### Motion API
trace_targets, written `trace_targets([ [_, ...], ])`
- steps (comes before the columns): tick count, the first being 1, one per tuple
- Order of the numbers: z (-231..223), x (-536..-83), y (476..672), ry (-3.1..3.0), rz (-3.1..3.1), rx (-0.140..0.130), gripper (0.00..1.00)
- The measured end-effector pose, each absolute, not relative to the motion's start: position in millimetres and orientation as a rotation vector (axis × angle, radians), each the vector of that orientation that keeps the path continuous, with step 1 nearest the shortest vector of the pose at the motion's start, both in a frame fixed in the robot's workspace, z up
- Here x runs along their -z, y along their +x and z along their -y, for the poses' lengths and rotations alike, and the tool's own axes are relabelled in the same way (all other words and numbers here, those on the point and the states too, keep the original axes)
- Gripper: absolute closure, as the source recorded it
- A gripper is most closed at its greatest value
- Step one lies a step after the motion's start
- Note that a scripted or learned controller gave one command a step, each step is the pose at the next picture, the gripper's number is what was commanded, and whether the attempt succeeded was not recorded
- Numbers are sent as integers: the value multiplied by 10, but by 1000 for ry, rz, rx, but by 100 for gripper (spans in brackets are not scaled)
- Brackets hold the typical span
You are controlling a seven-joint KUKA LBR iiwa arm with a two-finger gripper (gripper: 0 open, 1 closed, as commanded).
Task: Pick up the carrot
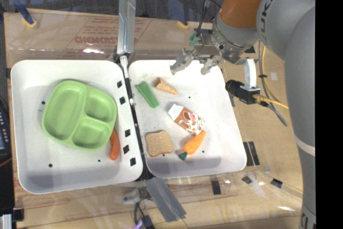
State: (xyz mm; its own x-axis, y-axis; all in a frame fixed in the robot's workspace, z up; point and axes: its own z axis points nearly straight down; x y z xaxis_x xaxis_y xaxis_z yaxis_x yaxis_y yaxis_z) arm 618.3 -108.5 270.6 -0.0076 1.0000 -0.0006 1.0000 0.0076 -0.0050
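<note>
Currently the end effector (195, 65) hangs over the far edge of the right bin (230, 115), its 2 fingers spread wide with nothing between them, which looks like readiness for a descent. The carrot (193, 143) lies near the bin's front, well apart from it, leafy end toward the slice of bread (159, 143) and just beside the small carton (186, 119). That crowding probably calls for a careful approach. A second orange piece (114, 145) rests in the left bin (27, 169) against the green divided plate (79, 113).

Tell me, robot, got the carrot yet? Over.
Gripper open, holding nothing, over right bin's far edge. Carrot lying near the front, untouched. Milk carton and toast close by it.
</note>
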Motion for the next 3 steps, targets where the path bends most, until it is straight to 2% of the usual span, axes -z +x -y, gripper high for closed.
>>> trace_targets([
  [1,1466,-1463,5441,-2213,2222,-8,0],
  [2,1590,-1109,4874,-2166,2319,26,0],
  [3,1712,-1082,4894,-2159,2322,34,0],
])
